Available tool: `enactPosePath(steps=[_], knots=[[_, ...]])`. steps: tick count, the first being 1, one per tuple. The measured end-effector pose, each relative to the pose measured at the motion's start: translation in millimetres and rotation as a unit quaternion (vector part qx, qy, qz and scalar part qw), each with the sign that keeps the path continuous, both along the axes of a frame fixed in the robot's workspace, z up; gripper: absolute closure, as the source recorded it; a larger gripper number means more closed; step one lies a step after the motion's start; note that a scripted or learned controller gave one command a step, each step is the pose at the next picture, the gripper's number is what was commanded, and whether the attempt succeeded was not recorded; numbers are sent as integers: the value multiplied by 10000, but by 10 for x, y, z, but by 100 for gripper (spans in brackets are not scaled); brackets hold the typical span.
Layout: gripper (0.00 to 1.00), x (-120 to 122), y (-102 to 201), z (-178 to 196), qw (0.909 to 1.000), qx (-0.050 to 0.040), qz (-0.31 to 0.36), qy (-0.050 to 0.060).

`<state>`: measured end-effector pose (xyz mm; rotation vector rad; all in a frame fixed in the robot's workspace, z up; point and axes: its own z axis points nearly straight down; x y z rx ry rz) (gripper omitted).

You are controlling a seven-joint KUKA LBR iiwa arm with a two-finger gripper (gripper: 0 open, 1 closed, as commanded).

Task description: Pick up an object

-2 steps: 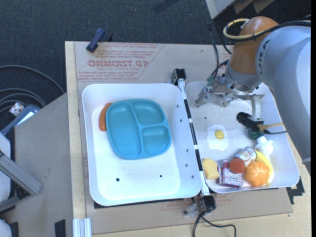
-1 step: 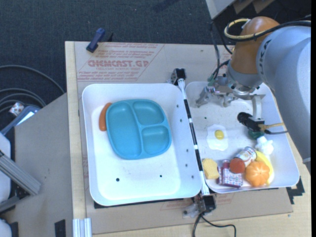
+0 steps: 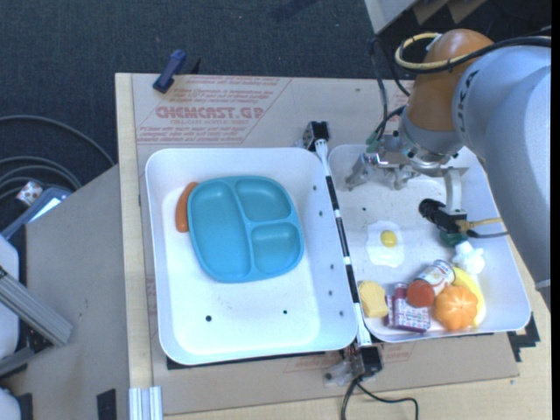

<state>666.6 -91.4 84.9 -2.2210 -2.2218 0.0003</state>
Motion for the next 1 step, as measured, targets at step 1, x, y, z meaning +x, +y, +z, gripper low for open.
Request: enactPosePath(steps=[1], knots=[[0,0,-16,-1,10000,-1,-2,-1]])
